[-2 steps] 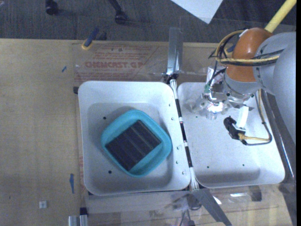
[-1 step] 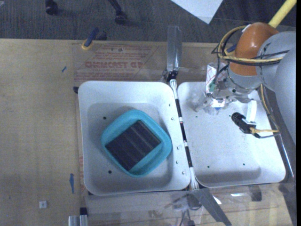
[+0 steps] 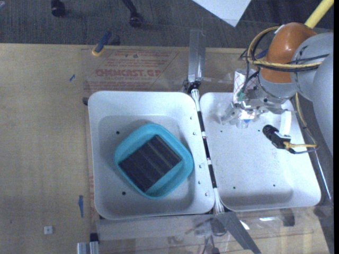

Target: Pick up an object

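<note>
A light blue square dish (image 3: 153, 160) with a dark ribbed inside lies in the middle of the left bin (image 3: 106, 115), tilted diagonally. My gripper (image 3: 239, 115) hangs over the back left part of the right bin (image 3: 265, 184), far to the right of the dish. Its fingers look pale and blurred against the white floor, and I see nothing between them.
A metal divider post (image 3: 195, 62) stands at the back between the two bins. The arm's grey body and orange band (image 3: 288, 52) cover the right bin's back right corner. Wooden bench (image 3: 42, 142) extends to the left.
</note>
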